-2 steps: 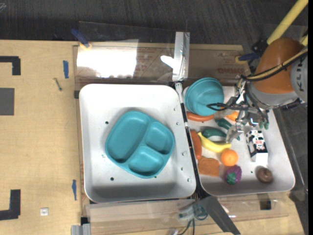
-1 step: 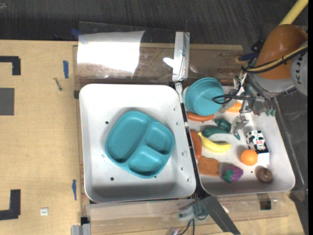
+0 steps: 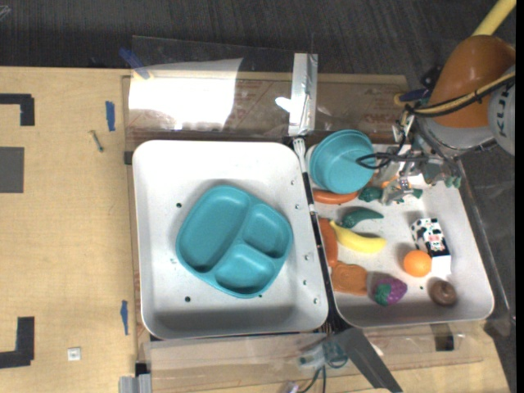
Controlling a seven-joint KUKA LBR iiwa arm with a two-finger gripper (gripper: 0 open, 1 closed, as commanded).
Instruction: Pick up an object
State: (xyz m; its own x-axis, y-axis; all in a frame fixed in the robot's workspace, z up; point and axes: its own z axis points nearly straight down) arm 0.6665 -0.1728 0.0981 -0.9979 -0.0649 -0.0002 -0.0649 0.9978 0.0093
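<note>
— Where's the arm?
— Reaching in from the right, gripper (image 3: 399,180) low over the right bin (image 3: 468,219) beside the teal bowl (image 3: 340,160); its grip can't be made out.
— Any writing?
— Letters on the arm, too clipped to read.

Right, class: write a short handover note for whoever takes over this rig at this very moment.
Gripper: low over the far end of the right bin, beside the teal bowl; finger state unclear.
Right bin: banana, orange, purple grapes, brown doughnut, black-and-white toy.
Left bin: teal divided plate.
Done: nothing seen lifted.
Left: grasp one object and raise it.
</note>
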